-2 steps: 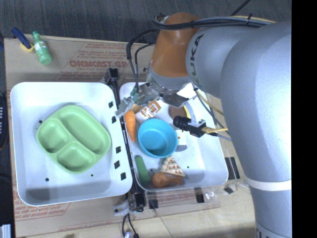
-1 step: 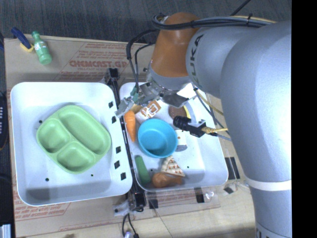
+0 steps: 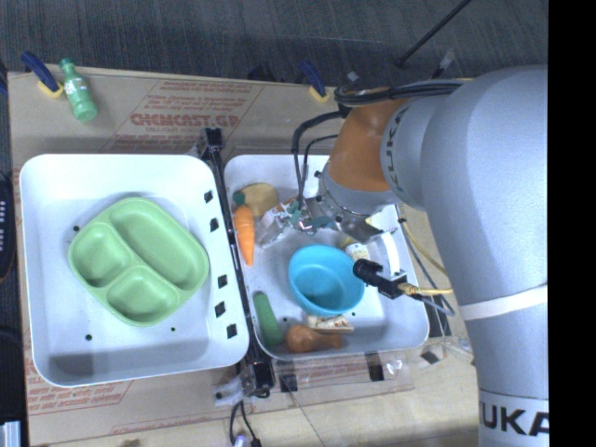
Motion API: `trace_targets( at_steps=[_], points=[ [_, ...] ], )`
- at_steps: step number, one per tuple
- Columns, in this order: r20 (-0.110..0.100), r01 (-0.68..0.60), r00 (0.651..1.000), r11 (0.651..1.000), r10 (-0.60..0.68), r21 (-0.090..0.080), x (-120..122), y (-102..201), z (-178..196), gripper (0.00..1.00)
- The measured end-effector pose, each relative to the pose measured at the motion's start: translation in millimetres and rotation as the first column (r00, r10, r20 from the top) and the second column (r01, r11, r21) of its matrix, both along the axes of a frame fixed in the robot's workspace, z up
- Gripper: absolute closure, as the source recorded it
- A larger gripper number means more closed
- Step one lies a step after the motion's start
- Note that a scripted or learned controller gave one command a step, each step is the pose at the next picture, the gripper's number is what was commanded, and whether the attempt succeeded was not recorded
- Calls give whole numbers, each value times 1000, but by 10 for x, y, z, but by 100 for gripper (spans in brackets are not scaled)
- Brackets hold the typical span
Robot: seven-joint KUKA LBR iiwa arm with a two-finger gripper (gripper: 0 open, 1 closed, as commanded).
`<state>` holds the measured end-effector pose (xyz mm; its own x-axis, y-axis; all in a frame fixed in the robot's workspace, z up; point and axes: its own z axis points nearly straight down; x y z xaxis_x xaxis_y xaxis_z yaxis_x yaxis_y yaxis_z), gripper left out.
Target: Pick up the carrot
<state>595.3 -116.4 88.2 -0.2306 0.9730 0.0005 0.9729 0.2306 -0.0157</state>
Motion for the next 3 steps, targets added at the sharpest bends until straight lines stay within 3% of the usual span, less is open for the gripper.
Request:
trace_targets(
  at_steps=[1, 2, 3],
  points=[
    [4, 308, 951, 951, -308, -5, 423, 156, 39, 0],
    [11, 370, 929, 929, -370, 1, -289, 803, 1070, 0],
    [5, 372, 928, 928, -372, -3, -308, 788, 1032, 0]
  ],
)
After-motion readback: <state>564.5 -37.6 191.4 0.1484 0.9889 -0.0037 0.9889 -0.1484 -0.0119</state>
